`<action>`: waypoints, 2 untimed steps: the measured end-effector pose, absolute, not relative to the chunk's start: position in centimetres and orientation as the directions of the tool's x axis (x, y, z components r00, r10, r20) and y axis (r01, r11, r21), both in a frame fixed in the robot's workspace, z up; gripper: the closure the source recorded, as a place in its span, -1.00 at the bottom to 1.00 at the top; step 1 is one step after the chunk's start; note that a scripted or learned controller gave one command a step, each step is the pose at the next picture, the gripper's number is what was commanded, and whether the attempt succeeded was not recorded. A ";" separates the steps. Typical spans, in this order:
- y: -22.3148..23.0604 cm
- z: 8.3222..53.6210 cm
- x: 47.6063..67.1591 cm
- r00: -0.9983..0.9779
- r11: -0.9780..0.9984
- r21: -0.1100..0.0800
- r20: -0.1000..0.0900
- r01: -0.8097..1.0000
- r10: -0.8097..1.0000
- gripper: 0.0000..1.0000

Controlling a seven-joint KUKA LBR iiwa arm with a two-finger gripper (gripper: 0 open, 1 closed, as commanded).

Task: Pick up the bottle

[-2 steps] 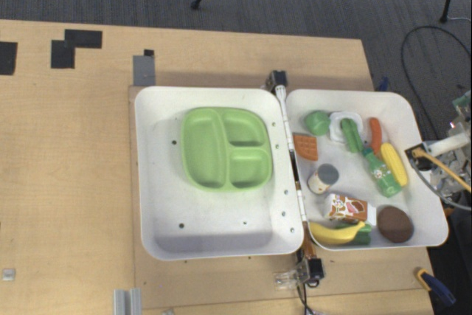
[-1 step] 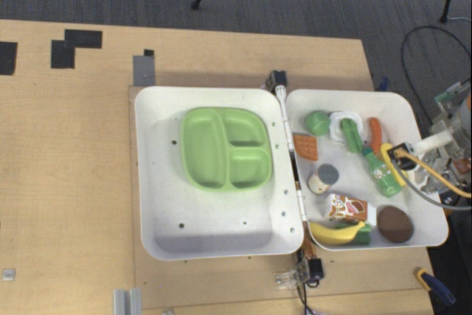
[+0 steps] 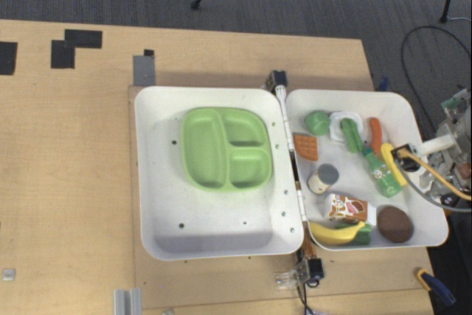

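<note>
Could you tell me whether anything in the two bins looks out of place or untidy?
Nothing looks spilled or broken. The green bottle lies on its side in the right bin, crowded among toy food, with a yellow banana at the front. The green divided plate sits flat in the left bin.

My way into the right bin [image 3: 413, 114] is tight. The green bottle [image 3: 383, 175] has a yellow banana [image 3: 391, 161] lying right against it and an orange carrot [image 3: 375, 132] just above. A brown ball [image 3: 395, 224] and a juice box [image 3: 346, 209] sit below, with a little gap. The left bin [image 3: 158, 217] has lots of room around the green tray [image 3: 225, 148].
</note>
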State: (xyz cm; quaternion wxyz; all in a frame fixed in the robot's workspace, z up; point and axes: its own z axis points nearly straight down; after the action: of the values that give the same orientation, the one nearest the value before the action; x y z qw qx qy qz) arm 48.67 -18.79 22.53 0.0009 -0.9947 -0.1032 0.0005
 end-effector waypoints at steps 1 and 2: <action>-20.6 21.6 48.7 0.979 -0.979 -0.002 -0.001 0.202 0.202 1.00; -20.4 22.9 48.7 0.977 -0.977 -0.001 0.001 0.213 0.213 1.00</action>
State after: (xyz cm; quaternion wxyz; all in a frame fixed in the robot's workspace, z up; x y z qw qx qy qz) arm 48.72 -20.40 22.89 0.0003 -0.9942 -0.1073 -0.0003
